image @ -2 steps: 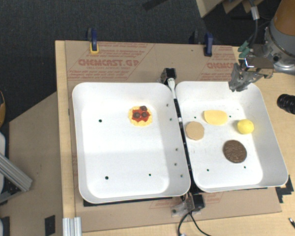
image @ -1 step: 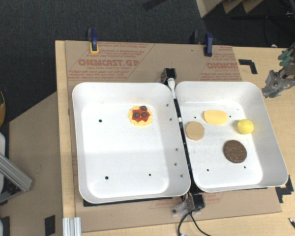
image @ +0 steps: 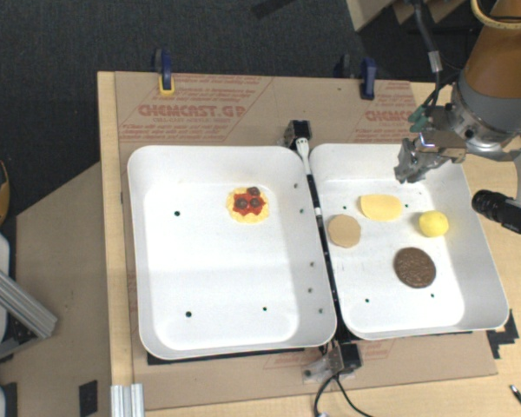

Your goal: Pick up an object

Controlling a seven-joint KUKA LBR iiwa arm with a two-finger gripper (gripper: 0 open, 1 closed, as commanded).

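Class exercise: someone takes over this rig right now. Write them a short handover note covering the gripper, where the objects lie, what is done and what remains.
Gripper: above the right bin's far edge, nothing seen between its fingers.
Right bin: yellow oval piece, tan disc, yellow ball, brown cookie.
Left bin: small pizza toy.
Done: nothing lifted yet.
Left: choose an object, probably the nearby yellow oval piece, grasp and raise it.
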